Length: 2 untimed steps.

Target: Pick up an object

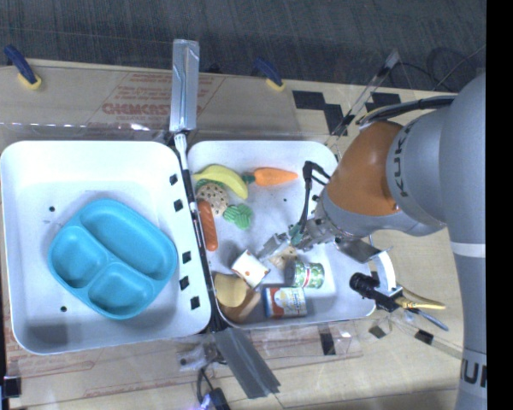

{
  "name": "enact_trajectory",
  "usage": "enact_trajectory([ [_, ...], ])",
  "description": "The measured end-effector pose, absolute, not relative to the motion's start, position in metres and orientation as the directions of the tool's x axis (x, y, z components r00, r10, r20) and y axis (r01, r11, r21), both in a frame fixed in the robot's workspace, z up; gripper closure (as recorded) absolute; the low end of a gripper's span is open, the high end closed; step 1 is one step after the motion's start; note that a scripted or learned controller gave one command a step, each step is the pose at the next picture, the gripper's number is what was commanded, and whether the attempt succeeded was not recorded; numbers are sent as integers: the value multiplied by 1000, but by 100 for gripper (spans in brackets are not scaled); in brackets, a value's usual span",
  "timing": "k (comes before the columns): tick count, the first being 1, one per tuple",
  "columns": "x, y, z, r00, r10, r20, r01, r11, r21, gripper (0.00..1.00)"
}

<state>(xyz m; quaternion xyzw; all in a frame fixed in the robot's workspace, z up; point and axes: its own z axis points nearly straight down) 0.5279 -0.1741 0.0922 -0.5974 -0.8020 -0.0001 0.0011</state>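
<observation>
My gripper (280, 244) hangs low in the middle of the right bin (325, 156), reaching in from the right. Just below and left of it lies a white cube with an orange patch (250, 268). A green can (309, 274) sits directly beneath the wrist, and a red-labelled can (285, 301) lies on its side further toward the front. A green ridged toy (237, 215) rests up and left of the gripper. I see nothing held in the gripper.
The right bin also holds a banana (224, 178), a carrot (275, 177), a speckled cookie (211, 194), a red sausage (208, 225) along the left wall and a bread slice (231, 294). A blue divided plate (112, 255) lies in the left bin (34, 169).
</observation>
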Motion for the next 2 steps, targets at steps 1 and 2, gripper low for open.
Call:
enact_trajectory([
  [1,561,-210,93,-190,982,-1,982,190,0,0],
  [2,619,-193,195,-187,982,-3,982,187,7,0],
])
